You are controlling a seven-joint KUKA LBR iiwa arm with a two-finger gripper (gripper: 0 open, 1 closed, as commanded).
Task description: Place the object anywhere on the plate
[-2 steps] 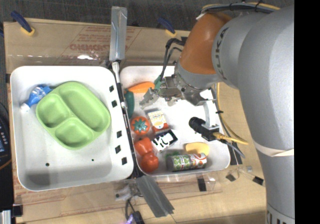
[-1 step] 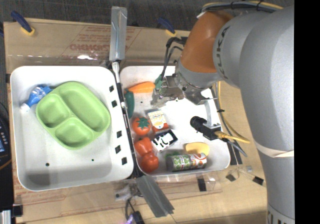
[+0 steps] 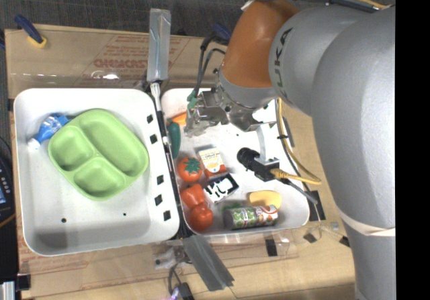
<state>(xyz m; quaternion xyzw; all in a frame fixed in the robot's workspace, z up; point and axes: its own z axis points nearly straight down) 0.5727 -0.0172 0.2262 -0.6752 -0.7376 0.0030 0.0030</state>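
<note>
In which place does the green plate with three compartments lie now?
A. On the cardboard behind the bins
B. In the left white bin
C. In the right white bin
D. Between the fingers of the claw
B: the green three-compartment plate lies in the left white bin, next to a blue object, while the toy food such as the red tomato is in the right white bin.
</note>
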